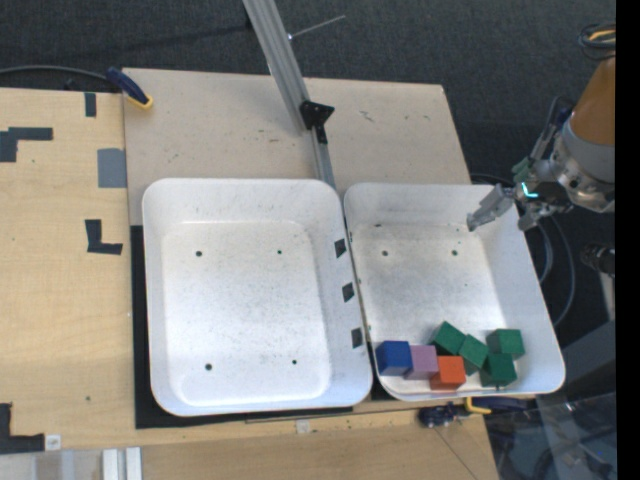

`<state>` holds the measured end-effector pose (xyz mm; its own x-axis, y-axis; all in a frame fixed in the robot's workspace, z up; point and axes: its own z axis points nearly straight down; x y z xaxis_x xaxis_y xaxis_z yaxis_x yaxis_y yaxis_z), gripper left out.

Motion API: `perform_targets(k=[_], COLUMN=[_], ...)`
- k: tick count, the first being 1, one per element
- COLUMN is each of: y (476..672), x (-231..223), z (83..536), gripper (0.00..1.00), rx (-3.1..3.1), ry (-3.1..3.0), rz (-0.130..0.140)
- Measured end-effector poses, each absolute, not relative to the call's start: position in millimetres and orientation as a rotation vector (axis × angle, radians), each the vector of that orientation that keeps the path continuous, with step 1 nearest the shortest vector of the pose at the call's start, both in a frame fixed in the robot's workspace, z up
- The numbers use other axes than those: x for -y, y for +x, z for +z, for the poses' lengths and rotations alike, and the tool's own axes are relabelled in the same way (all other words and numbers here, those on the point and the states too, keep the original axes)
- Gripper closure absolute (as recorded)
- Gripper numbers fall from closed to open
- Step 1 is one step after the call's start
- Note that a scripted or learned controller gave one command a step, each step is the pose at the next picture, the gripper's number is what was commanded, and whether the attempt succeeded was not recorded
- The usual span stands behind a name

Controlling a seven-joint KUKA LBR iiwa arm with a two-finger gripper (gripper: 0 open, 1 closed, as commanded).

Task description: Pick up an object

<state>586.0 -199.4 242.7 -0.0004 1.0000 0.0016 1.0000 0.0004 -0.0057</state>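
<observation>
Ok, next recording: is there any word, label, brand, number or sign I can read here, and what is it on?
None can be read.
The dark grey tape pieces on the bench are plain shapes, not letters.
The black tabs between the two bins carry no print that can be made out.
The blocks in the right bin have plain faces.

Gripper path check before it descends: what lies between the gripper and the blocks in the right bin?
In the camera view, bare white bin floor lies between the gripper at the bin's upper right rim and the blocks clustered at its near edge.
</observation>
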Motion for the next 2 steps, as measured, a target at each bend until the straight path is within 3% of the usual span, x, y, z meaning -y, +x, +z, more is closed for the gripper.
perform_targets(k=[1, 2], y=[586.9, 587.6], x=[200, 194], z=[245, 201], gripper=[0.00, 0.00], rx=[2.223, 2.221], ry=[-2.219, -2.217], rz=[0.002, 0.006])
